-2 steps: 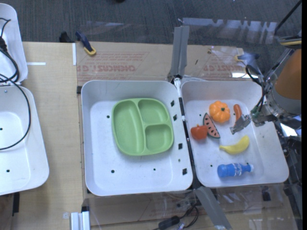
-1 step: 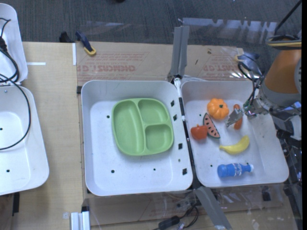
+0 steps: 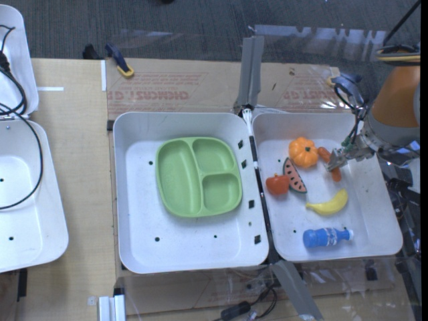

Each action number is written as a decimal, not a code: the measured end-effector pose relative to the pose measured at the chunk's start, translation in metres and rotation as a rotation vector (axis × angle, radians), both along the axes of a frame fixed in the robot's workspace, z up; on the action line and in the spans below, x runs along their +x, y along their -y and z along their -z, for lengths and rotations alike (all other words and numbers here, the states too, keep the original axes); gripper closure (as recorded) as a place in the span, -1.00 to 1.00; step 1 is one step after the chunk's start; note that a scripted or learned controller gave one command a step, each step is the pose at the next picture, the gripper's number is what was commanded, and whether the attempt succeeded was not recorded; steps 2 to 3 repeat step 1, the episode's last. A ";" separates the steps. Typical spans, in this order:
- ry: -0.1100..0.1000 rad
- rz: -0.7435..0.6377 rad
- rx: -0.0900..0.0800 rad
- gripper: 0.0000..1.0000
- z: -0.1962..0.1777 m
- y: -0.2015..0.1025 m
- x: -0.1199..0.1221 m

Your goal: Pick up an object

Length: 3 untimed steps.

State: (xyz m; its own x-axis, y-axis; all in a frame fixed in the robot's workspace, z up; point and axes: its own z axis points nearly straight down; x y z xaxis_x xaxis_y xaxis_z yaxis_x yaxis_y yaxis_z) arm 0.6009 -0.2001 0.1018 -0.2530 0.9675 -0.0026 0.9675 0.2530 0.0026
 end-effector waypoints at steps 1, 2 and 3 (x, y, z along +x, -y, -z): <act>-0.002 -0.017 0.001 1.00 -0.074 -0.078 0.008; -0.002 -0.017 0.001 1.00 -0.074 -0.078 0.008; -0.002 -0.017 0.001 1.00 -0.074 -0.078 0.008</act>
